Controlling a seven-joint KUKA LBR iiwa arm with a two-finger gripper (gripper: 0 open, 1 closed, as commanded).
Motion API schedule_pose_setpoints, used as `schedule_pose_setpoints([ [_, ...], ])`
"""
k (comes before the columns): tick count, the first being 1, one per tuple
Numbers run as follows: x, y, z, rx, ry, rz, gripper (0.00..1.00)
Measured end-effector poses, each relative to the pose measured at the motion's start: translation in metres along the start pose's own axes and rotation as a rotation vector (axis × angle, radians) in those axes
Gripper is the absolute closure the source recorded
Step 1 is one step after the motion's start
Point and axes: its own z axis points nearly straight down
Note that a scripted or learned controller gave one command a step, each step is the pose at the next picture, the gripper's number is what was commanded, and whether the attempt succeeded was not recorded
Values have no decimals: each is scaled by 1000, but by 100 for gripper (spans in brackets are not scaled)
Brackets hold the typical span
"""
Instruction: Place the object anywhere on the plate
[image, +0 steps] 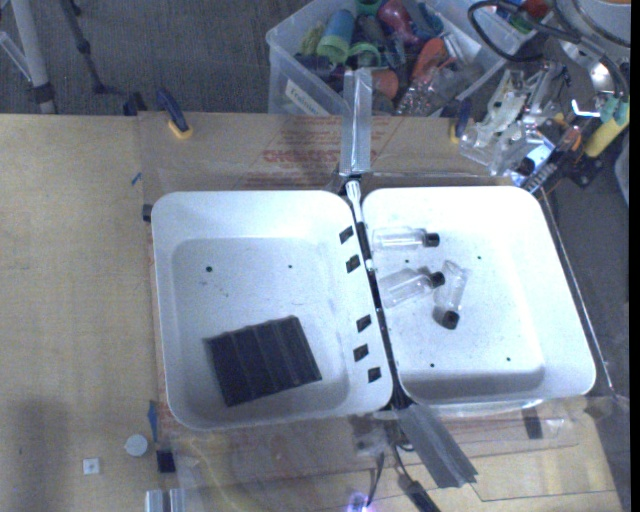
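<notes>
At the near edge of the worktop (70, 300), a grey metal bracket (437, 452) juts out below the seam between the two bins, and a small round disc (135, 445) lies off the left bin's near corner. The left bin (180, 215) holds the dark ribbed plate (263, 360), lying flat in its near part, turned a little askew. The right bin (520, 215) holds three clear vials with black caps, well apart from the plate and across the divide from it: the far vial (405, 238) lies crosswise, the middle vial (410, 285) lies just nearer, and the third vial (450, 297) lies slantwise beside the middle one, its cap toward the camera. Black tabs (362, 323) line the seam. Beyond the bins stands a clear tub (300, 70) of coloured clutter. Whether the tool is apart or together cannot be told.
</notes>
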Motion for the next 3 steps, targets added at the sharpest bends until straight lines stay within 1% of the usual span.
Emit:
schedule_pose_setpoints([
  [1,-33,-10,1,-1,-6,820,100],
  [2,-6,-135,0,1,-1,594,100],
  [3,-26,-111,0,0,-7,874,100],
])
